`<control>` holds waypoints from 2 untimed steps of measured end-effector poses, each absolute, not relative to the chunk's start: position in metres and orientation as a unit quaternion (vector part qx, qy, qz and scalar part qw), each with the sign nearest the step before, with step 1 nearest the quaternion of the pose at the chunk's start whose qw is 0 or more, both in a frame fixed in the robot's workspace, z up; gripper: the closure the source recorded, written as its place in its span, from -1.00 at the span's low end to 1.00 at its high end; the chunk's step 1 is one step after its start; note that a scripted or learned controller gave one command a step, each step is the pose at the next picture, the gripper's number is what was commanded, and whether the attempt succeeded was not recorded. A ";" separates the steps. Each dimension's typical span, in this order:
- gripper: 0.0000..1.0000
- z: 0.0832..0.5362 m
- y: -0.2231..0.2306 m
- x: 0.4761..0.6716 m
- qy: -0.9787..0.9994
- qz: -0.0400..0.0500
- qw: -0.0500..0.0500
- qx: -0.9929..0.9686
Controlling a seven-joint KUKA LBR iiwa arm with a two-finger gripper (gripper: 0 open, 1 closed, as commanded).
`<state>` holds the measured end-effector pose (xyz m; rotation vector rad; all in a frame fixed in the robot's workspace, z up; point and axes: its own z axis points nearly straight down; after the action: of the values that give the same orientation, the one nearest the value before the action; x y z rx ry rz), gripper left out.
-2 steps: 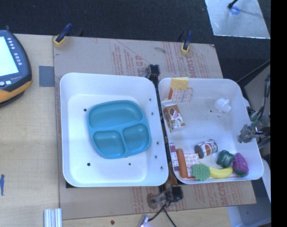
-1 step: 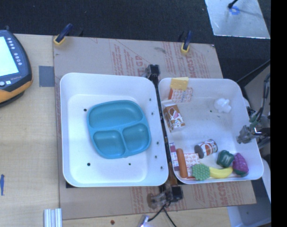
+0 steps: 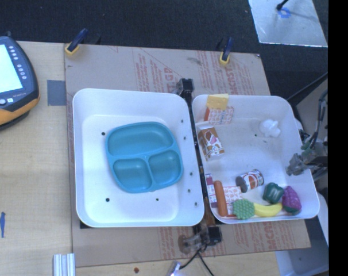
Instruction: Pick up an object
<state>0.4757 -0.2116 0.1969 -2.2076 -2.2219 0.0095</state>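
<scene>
- The gripper (image 3: 297, 164) sits at the right rim of the right bin (image 3: 277, 105), low against the bin wall; it is small and dark here, and I cannot tell how it stands.
- Nothing shows as held by the gripper.
- The right bin holds all the loose things. Along its near edge lie a hot dog (image 3: 219, 196), a green ball (image 3: 243, 209), a banana (image 3: 267, 210), a green pepper (image 3: 273, 192) and purple grapes (image 3: 291, 200), packed close together.
- A can (image 3: 251, 180) lies on its side just above that row.
- Near the bin's left wall is a snack box (image 3: 211, 142), with a cheese wedge (image 3: 217, 102) at the far left corner and a small carton (image 3: 220, 116) just below it.
- A white object (image 3: 270, 127) rests toward the far right part of the bin, apart from the rest.
- The grapes and the pepper are the things nearest the gripper, yet apart from it.
- The left bin (image 3: 82, 154) holds a blue tray (image 3: 143, 156) with three compartments.
- Both bins rest on cardboard (image 3: 151, 68) on the table (image 3: 30, 171), with a teach pendant (image 3: 7, 79) at the far left.
</scene>
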 end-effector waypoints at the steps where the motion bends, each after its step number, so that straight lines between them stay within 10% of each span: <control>1: 1.00 0.201 -0.212 0.476 -0.709 0.002 0.003 -0.705; 2: 1.00 0.198 -0.212 0.476 -0.709 0.003 0.004 -0.705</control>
<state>0.4757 -0.2119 0.1976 -2.2088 -2.2225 0.0097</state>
